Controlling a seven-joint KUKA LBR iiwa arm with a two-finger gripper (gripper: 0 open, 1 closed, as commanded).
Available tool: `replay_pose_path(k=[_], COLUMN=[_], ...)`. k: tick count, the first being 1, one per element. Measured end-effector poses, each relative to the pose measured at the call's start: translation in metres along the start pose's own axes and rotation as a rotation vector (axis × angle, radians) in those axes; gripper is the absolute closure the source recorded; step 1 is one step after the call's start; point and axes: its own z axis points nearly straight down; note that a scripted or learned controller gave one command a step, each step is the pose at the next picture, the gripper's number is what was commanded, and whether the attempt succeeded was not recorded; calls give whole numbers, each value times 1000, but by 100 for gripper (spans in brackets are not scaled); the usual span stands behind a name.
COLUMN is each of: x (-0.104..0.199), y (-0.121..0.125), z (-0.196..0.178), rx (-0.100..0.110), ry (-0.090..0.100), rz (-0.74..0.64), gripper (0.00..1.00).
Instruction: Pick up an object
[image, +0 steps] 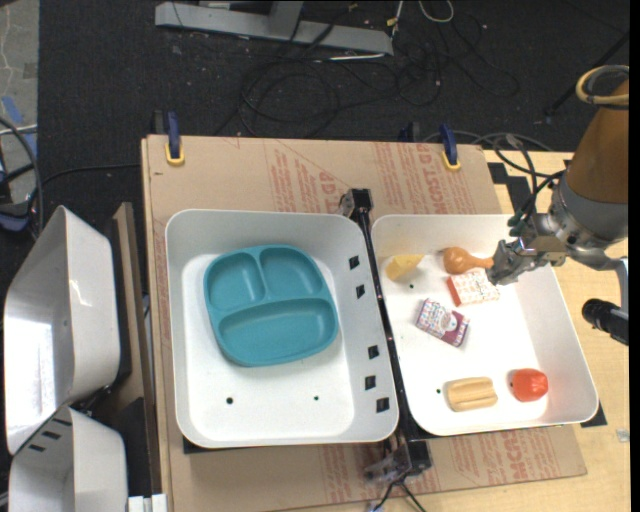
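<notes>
The right bin (560, 330) holds several small items: a yellow piece (404, 266), an orange drumstick-shaped toy (462, 260), a red-and-white packet (472, 289), a purple-and-white carton (442, 322), a hot-dog bun (470, 393) and a red tomato-like toy (528, 384). My gripper (507, 264) hangs over the bin's upper right part, right beside the drumstick's thin end and just above the red-and-white packet. Nothing shows between its fingers.
The left bin (190, 330) carries a teal divided plate (270, 303). A black hinge strip (375, 320) runs between the bins. Orange and blue clamps (175, 150) hold the cardboard sheet at the back. White containers (55, 320) stand off the bench at left.
</notes>
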Motion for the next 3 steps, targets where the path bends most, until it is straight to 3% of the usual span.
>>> replay_pose_path(k=[2,3], x=[105,160], y=[29,31], z=[10,1], rx=[-4,-4], ry=[-1,0], rz=[-1,-2], gripper=[100,100])
